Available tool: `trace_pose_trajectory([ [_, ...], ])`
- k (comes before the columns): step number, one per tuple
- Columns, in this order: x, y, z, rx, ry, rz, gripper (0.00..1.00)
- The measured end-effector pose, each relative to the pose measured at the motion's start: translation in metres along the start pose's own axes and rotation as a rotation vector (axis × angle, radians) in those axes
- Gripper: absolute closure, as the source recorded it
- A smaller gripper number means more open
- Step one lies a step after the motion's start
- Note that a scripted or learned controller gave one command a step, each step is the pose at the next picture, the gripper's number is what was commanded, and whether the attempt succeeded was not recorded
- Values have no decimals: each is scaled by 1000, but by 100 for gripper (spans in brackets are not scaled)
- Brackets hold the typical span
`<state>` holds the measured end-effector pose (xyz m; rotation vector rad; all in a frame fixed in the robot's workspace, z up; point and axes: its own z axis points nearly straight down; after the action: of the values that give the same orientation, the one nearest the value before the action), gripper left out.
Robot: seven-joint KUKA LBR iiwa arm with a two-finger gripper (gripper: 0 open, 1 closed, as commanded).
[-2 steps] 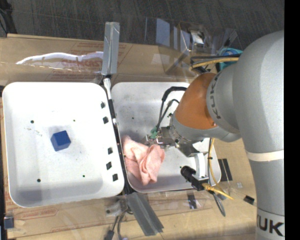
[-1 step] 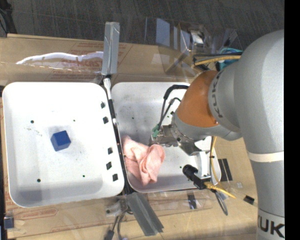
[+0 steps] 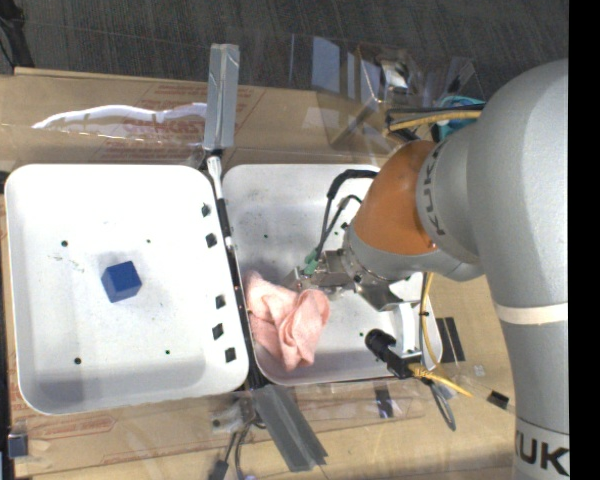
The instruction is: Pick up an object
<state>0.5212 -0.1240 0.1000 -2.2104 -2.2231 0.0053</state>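
Note:
A crumpled pink cloth lies in the right bin, against its left wall near the front. My gripper reaches down just above the cloth's upper right edge, under the orange wrist band. Its fingers are hidden by the wrist and too small to read. A small blue cube rests in the left bin, left of its centre, far from the arm.
The grey arm covers the right half of the right bin. A black cable loops from the wrist over the bin's back part. A metal divider with black clips separates the bins. Cardboard and clear plastic lie behind them.

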Motion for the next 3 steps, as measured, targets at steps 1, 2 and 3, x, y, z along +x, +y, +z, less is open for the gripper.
trace_pose_trajectory([
  [1,16,21,8,-7,-3,-166,0],
  [2,20,10,9,-2,-1,-303,0],
  [3,22,17,8,-5,-3,-216,0],
])
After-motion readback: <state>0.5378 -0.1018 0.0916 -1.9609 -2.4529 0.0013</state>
